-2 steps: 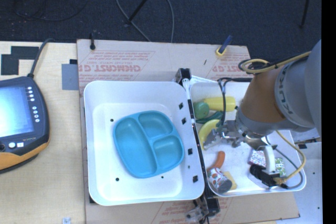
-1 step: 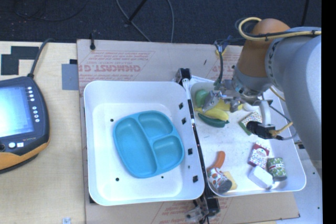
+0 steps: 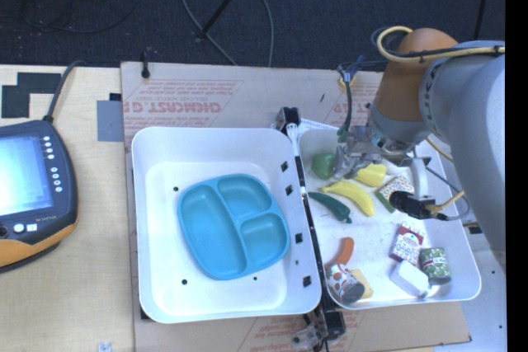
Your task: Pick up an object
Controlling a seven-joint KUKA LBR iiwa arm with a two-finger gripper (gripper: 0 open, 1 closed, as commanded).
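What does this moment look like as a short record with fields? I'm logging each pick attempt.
left bin: holds a blue divided plate
right bin: holds a banana, green pepper, small can and other small items
gripper: low over the far end of the right bin, near the banana
grasp: cannot tell from this view

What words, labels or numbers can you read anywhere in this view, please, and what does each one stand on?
"CHEMCAST", upside down in red, on the cardboard sheet behind the left bin.
More red print on the cardboard's front edge: too blurred to read.
Label on the small red and white packet in the right bin: too small to read.
Label on the small can: too small to read.
Lit screen of the handheld pendant: illegible.
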